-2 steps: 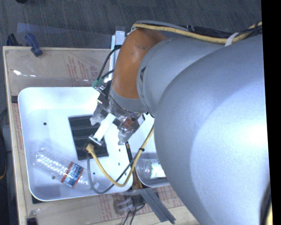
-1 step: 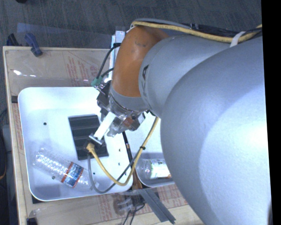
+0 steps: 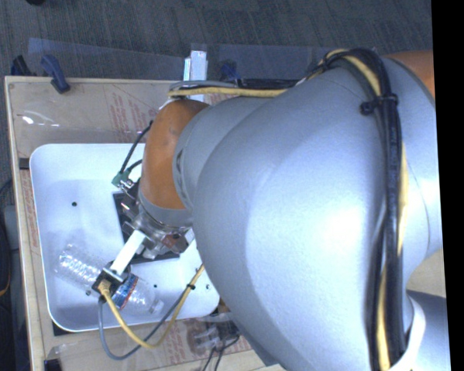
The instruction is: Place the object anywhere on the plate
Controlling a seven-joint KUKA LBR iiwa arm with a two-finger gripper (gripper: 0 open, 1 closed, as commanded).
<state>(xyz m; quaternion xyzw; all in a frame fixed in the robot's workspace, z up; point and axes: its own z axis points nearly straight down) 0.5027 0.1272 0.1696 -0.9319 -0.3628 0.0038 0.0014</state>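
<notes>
Clear crumpled plastic bottle with a blue label [image 3: 77,268] lies on its side in the near-left corner of the shallow white bin [image 3: 41,171]. That puts it just left of and nearer than the end effector [image 3: 159,240], which sits low in the bin under the grey arm's wrist. Bottle's long axis runs left-to-right, its right end slanting nearer, label toward the right end; can't tell which end is the neck, nor whether the end effector is apart or together.
</notes>
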